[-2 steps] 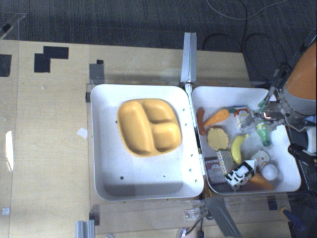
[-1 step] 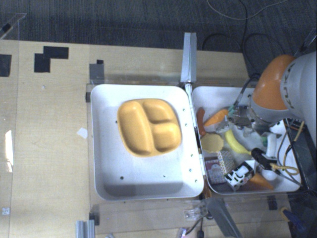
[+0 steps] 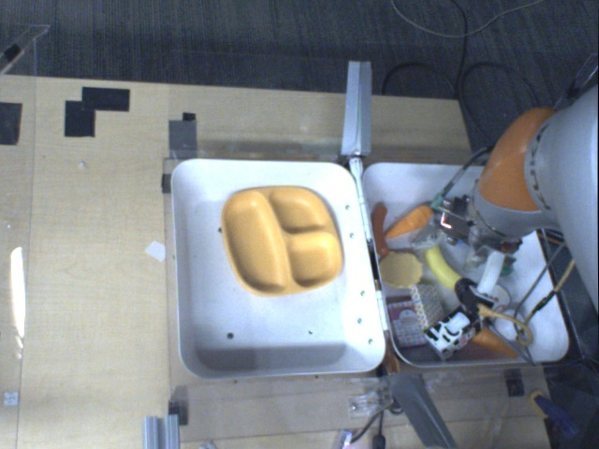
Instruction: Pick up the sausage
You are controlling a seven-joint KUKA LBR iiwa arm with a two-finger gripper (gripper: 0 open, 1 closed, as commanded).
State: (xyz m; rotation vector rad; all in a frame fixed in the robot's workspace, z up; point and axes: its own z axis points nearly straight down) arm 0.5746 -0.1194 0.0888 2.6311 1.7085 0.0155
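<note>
Over right bin (image 3: 560, 344): hand (image 3: 465, 295), beside banana (image 3: 440, 267).

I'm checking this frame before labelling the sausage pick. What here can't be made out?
- Gripper: in the camera view, its fingers blur into clutter; open or shut is unclear.
- Sausage: a reddish-brown piece along the right bin's left wall, partly hidden by the carrot.
- Banana: upper end hidden under the arm's wrist.
- Black-and-white item: too small to identify.
</note>
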